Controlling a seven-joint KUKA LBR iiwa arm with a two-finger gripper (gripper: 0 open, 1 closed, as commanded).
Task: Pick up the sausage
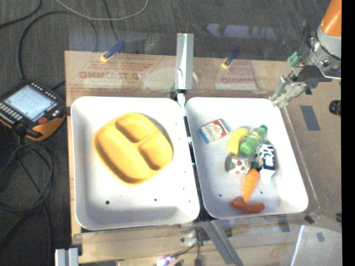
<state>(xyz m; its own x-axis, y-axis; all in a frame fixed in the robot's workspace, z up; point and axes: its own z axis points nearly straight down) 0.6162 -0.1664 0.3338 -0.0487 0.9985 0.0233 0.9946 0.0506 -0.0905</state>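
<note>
The gripper (283, 96) hangs above the far right corner of the right bin (297, 165), just outside its rim, with the arm (331, 24) entering from the upper right, its orange band visible at the frame edge. The fingers are pale and seen at a slant against the bench; whether they are spread or pressed together cannot be told, and nothing is seen between them. The sausage (248, 206) lies flat near the near edge of the right bin, toward its right half, well apart from the gripper. The carrot (250, 184) lies just beyond the sausage, its tip pointing toward it, close to touching. Farther in, a cluster occupies the middle of the bin: a small red-and-white can (238, 164), a black-and-white carton (265, 156), a green bottle (253, 140) and a yellow item (237, 139) beside it. A small red-and-white box (213, 130) sits apart toward the bin's far left corner. The left bin (83, 204) carries a yellow divided plate (133, 147), face up, roughly central. A handheld control pendant (30, 110) rests on the floor beyond the left edge of the bench, with cables running around it.
</note>
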